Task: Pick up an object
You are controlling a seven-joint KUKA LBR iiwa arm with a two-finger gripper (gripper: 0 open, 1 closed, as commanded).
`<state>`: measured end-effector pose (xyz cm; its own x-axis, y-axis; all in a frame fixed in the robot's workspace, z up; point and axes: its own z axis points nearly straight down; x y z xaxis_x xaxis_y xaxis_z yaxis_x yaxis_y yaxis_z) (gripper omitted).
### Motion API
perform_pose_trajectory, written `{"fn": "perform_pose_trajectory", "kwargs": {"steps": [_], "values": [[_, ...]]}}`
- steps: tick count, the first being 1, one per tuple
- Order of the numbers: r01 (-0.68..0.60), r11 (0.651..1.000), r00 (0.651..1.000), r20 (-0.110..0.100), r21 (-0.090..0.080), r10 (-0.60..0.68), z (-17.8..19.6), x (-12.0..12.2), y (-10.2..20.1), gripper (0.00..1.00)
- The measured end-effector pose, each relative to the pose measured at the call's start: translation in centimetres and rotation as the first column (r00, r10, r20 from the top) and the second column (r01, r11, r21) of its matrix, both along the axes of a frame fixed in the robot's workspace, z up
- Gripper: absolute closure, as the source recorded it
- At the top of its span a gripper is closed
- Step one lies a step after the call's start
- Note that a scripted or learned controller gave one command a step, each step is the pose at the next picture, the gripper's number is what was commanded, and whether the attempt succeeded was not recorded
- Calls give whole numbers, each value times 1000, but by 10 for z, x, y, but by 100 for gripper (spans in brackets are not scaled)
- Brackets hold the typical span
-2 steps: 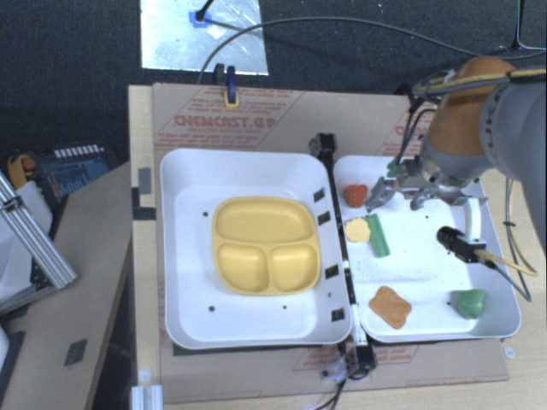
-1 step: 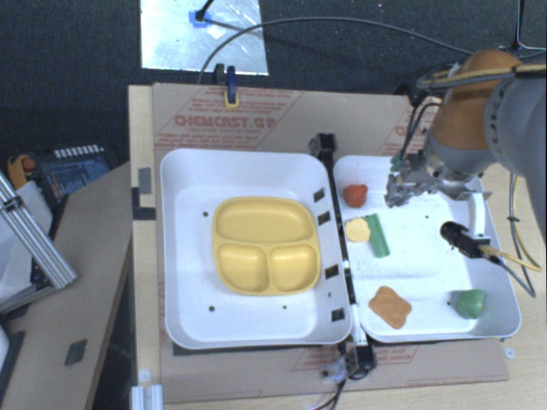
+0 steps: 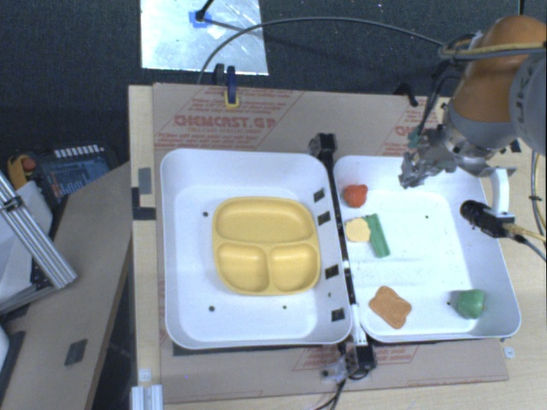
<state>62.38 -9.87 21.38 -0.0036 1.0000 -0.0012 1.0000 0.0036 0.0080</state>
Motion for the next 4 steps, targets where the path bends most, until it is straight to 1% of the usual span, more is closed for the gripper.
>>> {"fn": "perform_pose_trajectory", "kwargs": {"steps": [1, 2, 3, 4], "values": [[0, 1000, 1000, -4, 1, 0, 17, 1, 0, 100], [-6, 1000, 1000, -6, 3, 6, 23, -7, 57, 100], [-6, 1000, 1000, -7, 3, 6, 30, -26, 104, 100], [-5, 1000, 1000, -9, 2, 5, 21, -50, 149, 100]]}}
